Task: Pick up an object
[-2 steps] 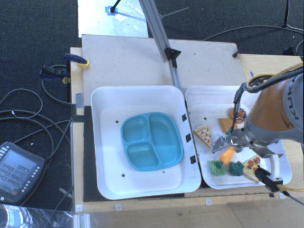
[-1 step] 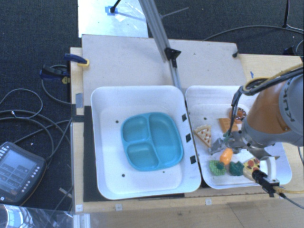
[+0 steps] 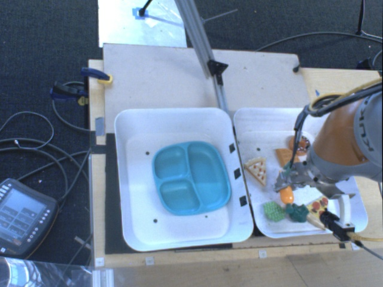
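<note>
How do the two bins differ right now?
The left bin holds one blue divided plate; the right bin holds several small toy foods, including a pizza slice. The gripper is over the right bin, not the left. Both are shallow and white.

Overhead slanted view of work area. Floor [image 3: 42, 34]: dark speckled carpet, both sides & top of frame. Bench [image 3: 155, 76]: pale board surface w/ light wood edge showing at right and along front. Blue clamp [image 3: 76, 89] w/ yellow tip grips bench's left edge. Grey metal pole [image 3: 194, 26] crosses diagonally from top centre down to bench, black bracket partway along it. Pale sheet [image 3: 128, 8] lies on floor behind bench, small blue mark on it. Black cables [image 3: 27, 142] loop over carpet at left; more cables at top right. Handheld control pendant [image 3: 23, 217] w/ screen, bottom left corner. Lighting: even, soft, no hard shadows
</note>
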Robot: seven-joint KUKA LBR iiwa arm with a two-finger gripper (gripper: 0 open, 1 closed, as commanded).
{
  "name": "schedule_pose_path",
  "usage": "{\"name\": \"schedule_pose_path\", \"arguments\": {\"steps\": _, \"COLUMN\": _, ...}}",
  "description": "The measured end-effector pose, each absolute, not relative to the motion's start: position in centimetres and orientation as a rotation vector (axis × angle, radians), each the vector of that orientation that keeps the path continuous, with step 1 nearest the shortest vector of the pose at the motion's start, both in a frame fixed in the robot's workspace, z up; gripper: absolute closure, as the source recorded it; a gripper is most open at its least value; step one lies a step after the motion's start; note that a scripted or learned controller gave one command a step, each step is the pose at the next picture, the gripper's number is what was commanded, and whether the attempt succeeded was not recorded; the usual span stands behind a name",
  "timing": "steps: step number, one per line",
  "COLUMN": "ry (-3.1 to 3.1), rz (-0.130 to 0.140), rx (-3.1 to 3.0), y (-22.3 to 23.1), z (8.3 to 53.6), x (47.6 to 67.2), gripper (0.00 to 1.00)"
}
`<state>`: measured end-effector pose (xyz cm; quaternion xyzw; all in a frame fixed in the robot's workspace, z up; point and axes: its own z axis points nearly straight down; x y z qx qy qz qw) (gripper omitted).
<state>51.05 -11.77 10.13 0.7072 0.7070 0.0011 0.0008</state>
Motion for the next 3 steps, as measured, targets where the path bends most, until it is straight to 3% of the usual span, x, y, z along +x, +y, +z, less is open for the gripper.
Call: {"name": "schedule_pose_path", "arguments": {"steps": 3, "ry": 2.224, "rz": 0.005, "rx": 2.21, "y": -13.3, "z": 23.7, "x": 52.8, "gripper": 1.0}}
